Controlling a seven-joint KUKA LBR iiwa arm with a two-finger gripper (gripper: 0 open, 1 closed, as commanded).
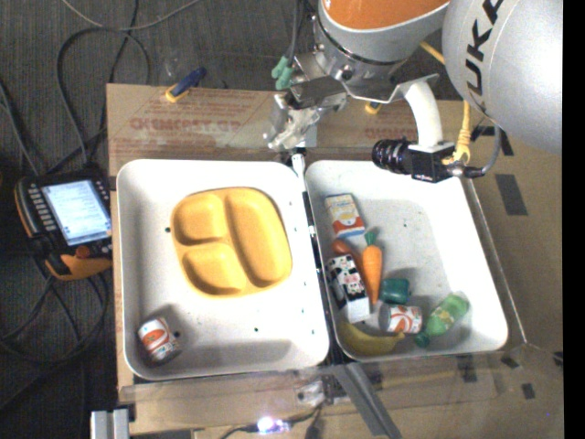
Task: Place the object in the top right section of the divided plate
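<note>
Off the bench's left edge lies a handheld pendant [64, 213] with a lit screen.

Left bin [137, 181]: a small red-and-white can [157, 337] lies on its side in the near left corner, well apart from the plate. The divided plate [233, 240] sits near the bin's centre, turned slightly askew. It is yellow with rounded corners and raised ribs, which mark out two smaller sections on its left side and one long section on its right.

The gripper [291, 135] hangs over the cardboard behind the bins, just beyond the seam where the two bins meet, and is clear of the plate and of all the objects. Whether it is wide or narrow cannot be told, as its tip is blurred against the cardboard. Nothing can be seen in its grasp. The arm [393, 7] enters from the upper right, with its orange band directly above the wrist.

Right bin [484, 245]: the loose objects are clustered along its left and near sides. They are:
- a milk carton [343, 216]
- a cow-patterned carton [347, 286]
- a carrot [371, 268], leaning beside the cow-patterned carton
- a banana [370, 339]
- a second can [399, 318]
- a green bottle [445, 314]

Which of these is the object for placement cannot be determined.
</note>
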